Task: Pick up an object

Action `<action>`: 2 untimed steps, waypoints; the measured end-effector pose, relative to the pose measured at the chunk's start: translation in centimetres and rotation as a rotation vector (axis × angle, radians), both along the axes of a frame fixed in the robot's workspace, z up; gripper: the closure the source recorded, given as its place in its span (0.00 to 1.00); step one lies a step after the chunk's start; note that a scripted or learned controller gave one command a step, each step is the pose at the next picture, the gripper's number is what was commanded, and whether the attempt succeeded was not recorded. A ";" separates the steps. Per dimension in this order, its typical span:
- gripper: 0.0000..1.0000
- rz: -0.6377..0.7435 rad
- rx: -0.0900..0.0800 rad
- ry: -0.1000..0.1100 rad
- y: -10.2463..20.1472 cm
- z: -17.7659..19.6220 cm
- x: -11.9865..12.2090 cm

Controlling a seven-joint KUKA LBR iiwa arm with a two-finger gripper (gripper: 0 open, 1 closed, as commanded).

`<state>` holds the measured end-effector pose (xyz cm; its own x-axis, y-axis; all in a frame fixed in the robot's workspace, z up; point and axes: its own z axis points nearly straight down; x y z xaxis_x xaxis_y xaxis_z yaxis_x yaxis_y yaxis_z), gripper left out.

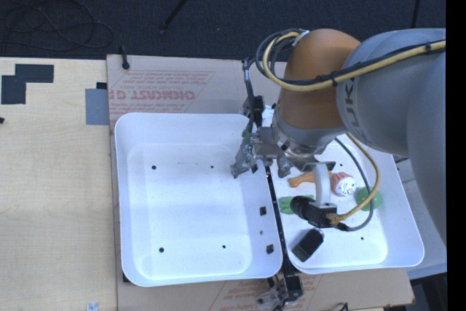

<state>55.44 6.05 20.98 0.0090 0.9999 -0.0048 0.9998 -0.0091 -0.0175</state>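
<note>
The wooden bench (51,193) takes up the 9 o'clock side of the view, with a few dark flat patches toward 10 o'clock. Next comes a sheet of cardboard (167,87) with red print, which lies under the 2 bins.

The left bin (120,178) sits on that cardboard, and small dark dots are scattered over its white floor. The gripper (244,165) hangs at about 3 o'clock on this bin, over the inner wall where the 2 bins meet. From this angle I cannot tell whether it is spread apart or closed together. The grey and orange arm (320,84) rises from it toward 1 o'clock.

The right bin (411,244) holds the things to be picked:
- An orange piece (300,176) lies at 9 o'clock, partly behind the wrist.
- A green piece (289,203) lies just below it at 8 o'clock, also partly covered.
- A black block (307,244) lies tilted at 7 o'clock near the front wall, apart from the others.
- A white and red ball (344,184) rests near the middle of the bin, at 3 o'clock from the orange piece.

All 4 lie on the bin floor to the right of the gripper.
</note>
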 end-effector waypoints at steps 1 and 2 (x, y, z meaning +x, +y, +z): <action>0.00 0.007 0.004 -0.019 -2.3 6.0 0.4; 0.00 0.000 -0.002 -0.019 -14.4 3.8 9.1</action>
<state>64.56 -8.38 24.80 0.0087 0.9999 -0.0067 1.0000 -0.0087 0.0011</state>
